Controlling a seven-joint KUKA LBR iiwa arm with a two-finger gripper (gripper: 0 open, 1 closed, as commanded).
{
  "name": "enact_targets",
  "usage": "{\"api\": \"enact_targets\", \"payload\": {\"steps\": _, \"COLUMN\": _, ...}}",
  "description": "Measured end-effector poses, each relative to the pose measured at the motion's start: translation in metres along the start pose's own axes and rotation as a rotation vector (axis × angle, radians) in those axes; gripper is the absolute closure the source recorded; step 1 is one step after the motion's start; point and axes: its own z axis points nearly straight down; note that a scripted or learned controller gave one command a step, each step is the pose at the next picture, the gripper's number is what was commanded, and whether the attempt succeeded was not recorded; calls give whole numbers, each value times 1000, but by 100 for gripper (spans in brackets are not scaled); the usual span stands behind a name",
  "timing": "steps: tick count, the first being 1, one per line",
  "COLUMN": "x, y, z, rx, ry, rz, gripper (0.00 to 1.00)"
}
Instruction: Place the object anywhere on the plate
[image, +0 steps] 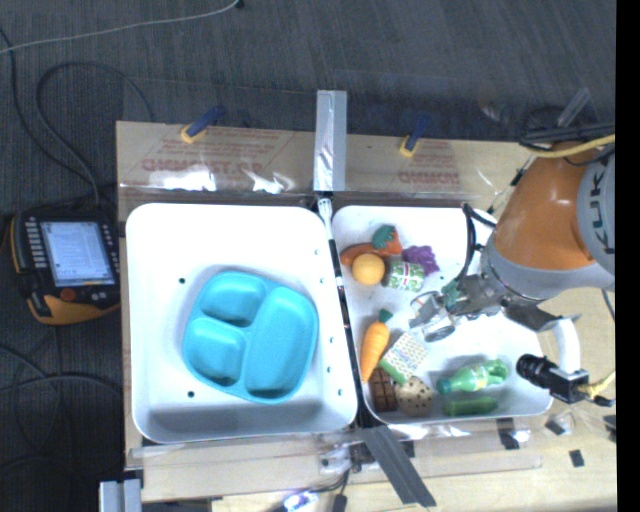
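A blue three-part plate (250, 335) lies in the left bin (160, 240). The right bin (520, 400) holds several toy foods: an orange carrot (373, 346), a yellow-orange ball (368, 269), a strawberry-like piece (386, 239), a purple grape bunch (424, 259), a green can (405, 275), a checkered white packet (406, 354), a brown cookie (414, 395) and a green bag-like item (470, 380). My gripper (432, 313) hangs over the middle of the right bin, just above the checkered packet and right of the carrot. Nothing shows between its fingers.
A divider wall (338, 300) runs between the two bins. A teach pendant (65, 262) lies on the floor at the left. The grey and orange arm (545, 235) covers the right bin's far right corner.
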Motion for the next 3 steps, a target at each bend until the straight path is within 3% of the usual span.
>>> {"api": "enact_targets", "payload": {"steps": 1, "x": -9, "y": -16, "z": -106, "rx": -3, "ry": -2, "rz": -241, "gripper": 100}}
{"api": "enact_targets", "payload": {"steps": 2, "x": 64, "y": 26, "z": -147, "rx": -3, "ry": -2, "rz": -167, "gripper": 100}}
{"api": "enact_targets", "payload": {"steps": 3, "x": 114, "y": 63, "z": -88, "rx": 0, "ry": -2, "rz": -392, "gripper": 100}}
